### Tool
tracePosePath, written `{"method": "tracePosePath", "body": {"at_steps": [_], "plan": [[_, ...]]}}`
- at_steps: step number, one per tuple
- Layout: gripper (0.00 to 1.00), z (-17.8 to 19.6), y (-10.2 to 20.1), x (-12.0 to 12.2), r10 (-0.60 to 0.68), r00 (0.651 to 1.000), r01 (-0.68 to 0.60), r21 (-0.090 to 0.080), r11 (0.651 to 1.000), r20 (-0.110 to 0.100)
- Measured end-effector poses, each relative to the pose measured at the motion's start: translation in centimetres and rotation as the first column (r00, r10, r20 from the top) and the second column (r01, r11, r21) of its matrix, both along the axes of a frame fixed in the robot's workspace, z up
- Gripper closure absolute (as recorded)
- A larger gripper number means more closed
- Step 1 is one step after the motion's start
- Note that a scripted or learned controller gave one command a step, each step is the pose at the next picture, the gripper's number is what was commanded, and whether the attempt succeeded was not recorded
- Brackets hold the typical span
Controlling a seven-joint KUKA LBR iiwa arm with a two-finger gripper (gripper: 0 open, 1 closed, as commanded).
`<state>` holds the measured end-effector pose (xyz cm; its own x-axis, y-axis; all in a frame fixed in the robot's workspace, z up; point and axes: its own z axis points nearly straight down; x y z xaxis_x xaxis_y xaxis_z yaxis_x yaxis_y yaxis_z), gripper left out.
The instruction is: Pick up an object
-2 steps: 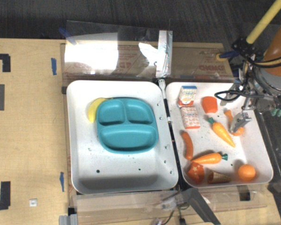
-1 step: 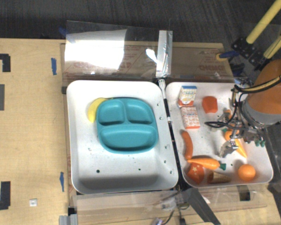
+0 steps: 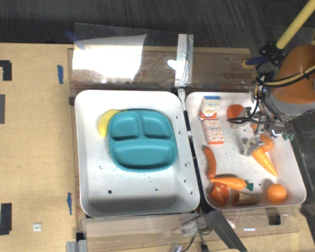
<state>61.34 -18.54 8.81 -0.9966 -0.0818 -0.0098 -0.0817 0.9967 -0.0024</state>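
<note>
The right bin (image 3: 299,177) holds several toy foods. An orange cone-shaped carrot (image 3: 266,159) lies at its right side, pointing toward the front right. My gripper (image 3: 254,142) hangs low over the carrot's upper left end, right at it or touching it; I cannot tell whether it holds it. The grey arm with its orange band (image 3: 299,80) comes in from the upper right. Cables partly hide a round orange-red piece (image 3: 234,112) just left of the wrist.
A small milk carton (image 3: 210,107) and a red-and-white box (image 3: 214,131) lie at the right bin's back left. Along its front lie a red sausage (image 3: 211,161), a carrot with a green top (image 3: 230,182), a tomato (image 3: 219,194) and an orange (image 3: 276,193). The left bin (image 3: 89,156) holds a teal divided plate (image 3: 142,139) over a yellow item (image 3: 104,121).
</note>
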Motion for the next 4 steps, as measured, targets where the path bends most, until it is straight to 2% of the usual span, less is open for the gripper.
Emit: {"method": "tracePosePath", "body": {"at_steps": [1, 2, 3, 4], "plan": [[0.0, 0.0, -3.0, -3.7, -0.063, 0.998, 0.063, 0.0, 0.998, -0.002], [0.0, 0.0, -2.7, -5.9, -0.215, 0.977, 0.215, 0.002, 0.977, -0.001], [1.0, 1.4, -2.7, -5.5, -0.213, 0.977, 0.213, 0.001, 0.977, 0.014], [1.0, 13.7, 3.1, -7.0, -0.28, 0.96, 0.28, 0.004, 0.96, 0.008]]}}
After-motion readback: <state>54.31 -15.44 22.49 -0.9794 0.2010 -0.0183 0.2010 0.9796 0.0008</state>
